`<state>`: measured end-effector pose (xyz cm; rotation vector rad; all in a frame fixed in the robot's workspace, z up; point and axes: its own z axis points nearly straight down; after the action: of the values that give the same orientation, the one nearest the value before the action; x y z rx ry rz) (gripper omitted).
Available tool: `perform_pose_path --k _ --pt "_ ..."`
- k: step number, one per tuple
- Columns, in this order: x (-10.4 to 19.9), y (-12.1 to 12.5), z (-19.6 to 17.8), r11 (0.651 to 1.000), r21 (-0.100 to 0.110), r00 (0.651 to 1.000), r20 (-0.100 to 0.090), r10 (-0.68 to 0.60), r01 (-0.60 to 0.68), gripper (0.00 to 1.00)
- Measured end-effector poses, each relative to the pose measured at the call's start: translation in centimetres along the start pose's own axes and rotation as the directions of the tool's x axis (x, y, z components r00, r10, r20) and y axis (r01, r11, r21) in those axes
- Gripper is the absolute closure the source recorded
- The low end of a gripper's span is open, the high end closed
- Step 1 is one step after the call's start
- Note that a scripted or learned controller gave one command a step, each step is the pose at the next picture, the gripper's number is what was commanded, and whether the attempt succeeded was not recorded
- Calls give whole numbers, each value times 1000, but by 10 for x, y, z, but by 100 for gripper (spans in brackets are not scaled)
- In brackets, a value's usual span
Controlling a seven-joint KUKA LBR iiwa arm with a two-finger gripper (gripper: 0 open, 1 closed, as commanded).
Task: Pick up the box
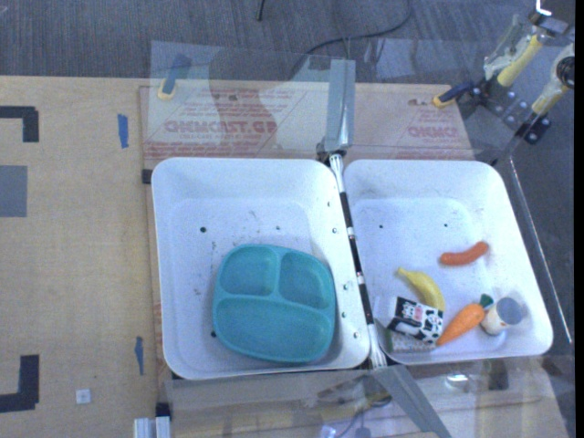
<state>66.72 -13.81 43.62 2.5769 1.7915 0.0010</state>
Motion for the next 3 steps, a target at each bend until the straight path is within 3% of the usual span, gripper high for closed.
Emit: perform_pose_path --k 1,2,3 --pt "24 -10 241 1000 4 1000 -1 -28 28 0" --pt "23 -9 230 1000 1 1000 -2 -26 26 100" --pt "-4 1 114 969 1 969 0 246 -246 100"
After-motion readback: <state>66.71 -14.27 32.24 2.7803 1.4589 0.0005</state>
